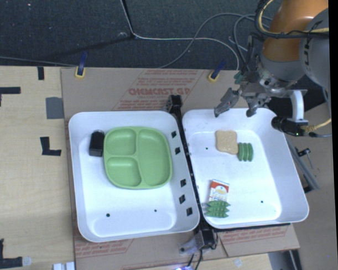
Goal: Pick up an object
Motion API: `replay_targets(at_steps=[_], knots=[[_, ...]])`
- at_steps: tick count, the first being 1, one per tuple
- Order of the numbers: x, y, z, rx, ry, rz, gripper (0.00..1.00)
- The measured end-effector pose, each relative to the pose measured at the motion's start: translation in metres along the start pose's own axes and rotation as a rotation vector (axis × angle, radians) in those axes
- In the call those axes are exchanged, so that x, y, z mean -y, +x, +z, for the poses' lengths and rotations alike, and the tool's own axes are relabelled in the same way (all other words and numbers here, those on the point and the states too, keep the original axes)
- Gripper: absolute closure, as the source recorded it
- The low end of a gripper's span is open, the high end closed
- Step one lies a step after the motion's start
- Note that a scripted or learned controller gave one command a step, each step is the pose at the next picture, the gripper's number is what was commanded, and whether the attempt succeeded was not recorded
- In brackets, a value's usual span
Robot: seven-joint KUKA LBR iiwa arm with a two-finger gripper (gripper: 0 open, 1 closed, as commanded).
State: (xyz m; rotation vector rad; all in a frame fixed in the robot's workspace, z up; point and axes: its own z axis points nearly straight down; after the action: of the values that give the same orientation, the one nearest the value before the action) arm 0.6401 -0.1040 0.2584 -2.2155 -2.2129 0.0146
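Lying untouched in the right bin [282, 202], a tan slice of bread [226, 141] touches a green pea pod [245, 151]; the gripper [238, 108] hovers above, fingers spread wide, empty. Approach stage; descent likely next.

My arm [312, 41]: grey casing, rounded in section. Orange band [295, 14] above my wrist, glossy and bulbous, catching a pale highlight. Wrist block [272, 81]: grey metal, with small teal-coloured fittings at its side. Jaws: two dark, slim prongs. Cables: thin dark and light leads looped round my wrist; a white curved bracket [297, 105] beside it, ending in a black part.
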Motion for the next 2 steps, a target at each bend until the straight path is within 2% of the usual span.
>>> replay_targets(at_steps=[1,2], knots=[[-0.002,0.0,-0.008,0.001,-0.012,-0.003,0.0],[-0.008,-0.002,0.039,0.002,-0.008,-0.002,0.0]])
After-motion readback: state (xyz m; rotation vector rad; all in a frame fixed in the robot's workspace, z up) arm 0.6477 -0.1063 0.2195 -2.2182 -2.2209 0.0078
